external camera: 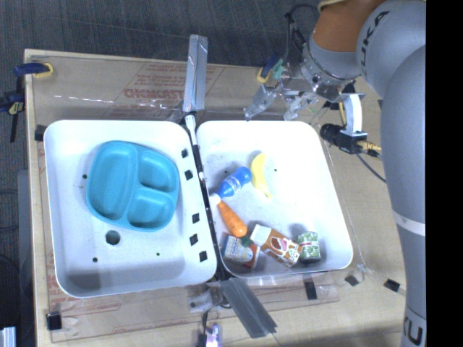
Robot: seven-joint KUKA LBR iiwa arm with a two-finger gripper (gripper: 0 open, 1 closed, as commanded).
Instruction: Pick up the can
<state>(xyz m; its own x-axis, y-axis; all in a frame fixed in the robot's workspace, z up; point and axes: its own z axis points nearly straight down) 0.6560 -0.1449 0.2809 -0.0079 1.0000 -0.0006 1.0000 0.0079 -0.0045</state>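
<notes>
Currently the gripper is hovering over the far rim of the right bin, its fingers spread wide and holding nothing. Approach is judged the step in hand. Lying at the near wall, the can is touching a carton; the next move is calling for travel toward it and a descent.
</notes>
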